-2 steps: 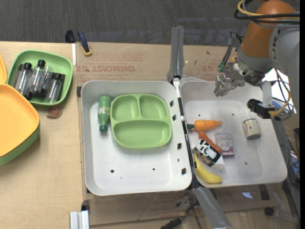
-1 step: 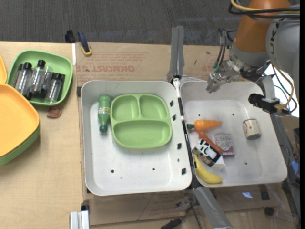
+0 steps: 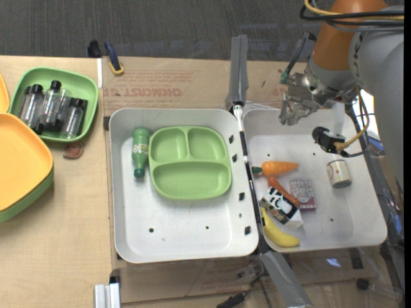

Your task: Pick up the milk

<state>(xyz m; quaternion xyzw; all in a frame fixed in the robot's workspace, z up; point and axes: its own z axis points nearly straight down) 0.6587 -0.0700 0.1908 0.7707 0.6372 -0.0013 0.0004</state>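
Two white bins are shown; the milk (image 3: 281,206) lies in the right bin (image 3: 359,226). The gripper (image 3: 293,115) is raised above; its closure cannot be told.

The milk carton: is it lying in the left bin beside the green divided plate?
No: the milk carton lies in the right bin, between a carrot and a banana, while the green divided plate sits in the left bin.
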